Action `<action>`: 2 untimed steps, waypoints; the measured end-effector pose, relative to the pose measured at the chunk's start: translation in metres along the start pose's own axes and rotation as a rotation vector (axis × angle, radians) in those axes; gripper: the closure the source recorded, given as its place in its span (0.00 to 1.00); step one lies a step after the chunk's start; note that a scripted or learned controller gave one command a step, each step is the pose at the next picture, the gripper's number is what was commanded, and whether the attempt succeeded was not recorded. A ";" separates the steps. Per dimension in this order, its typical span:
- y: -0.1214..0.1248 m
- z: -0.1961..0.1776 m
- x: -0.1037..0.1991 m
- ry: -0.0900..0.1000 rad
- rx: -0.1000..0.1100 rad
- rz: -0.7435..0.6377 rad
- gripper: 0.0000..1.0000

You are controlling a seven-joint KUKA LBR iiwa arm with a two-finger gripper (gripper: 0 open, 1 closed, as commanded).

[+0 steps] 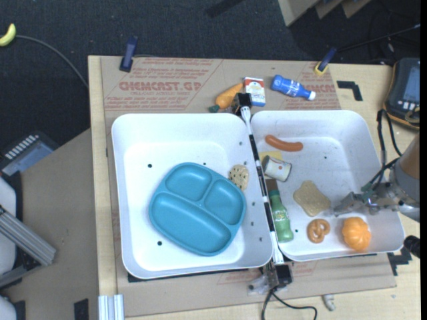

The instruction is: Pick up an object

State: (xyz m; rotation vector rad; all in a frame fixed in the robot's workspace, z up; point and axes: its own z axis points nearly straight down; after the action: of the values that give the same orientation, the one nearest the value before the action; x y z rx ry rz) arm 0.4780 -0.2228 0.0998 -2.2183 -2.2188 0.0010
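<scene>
Grey two-finger gripper hovers above the round orange fruit; jaws' state unclear. Centre over it, descend straight, avoid brown pretzel.

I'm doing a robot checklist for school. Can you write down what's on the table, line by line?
Surface: bench bearing left bin and right bin.
Job's things: hot dog, bread slice, pretzel, orange, green bottle, can in right bin.
Clutter: blue tray, cookie in left bin; blue bottle, carton behind bins.
Grippers: gripper above orange.
Cables: cable on floor.
Surroundings: dark carpet.
</scene>
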 end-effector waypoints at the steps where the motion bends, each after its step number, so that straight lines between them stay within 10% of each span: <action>1: 0.092 -0.078 0.000 -0.004 -0.008 -0.001 0.00; 2: 0.000 -0.078 -0.001 -0.003 -0.002 0.002 0.00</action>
State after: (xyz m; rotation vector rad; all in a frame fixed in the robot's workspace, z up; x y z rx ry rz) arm 0.4786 -0.2243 0.1777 -2.2227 -2.2198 0.0017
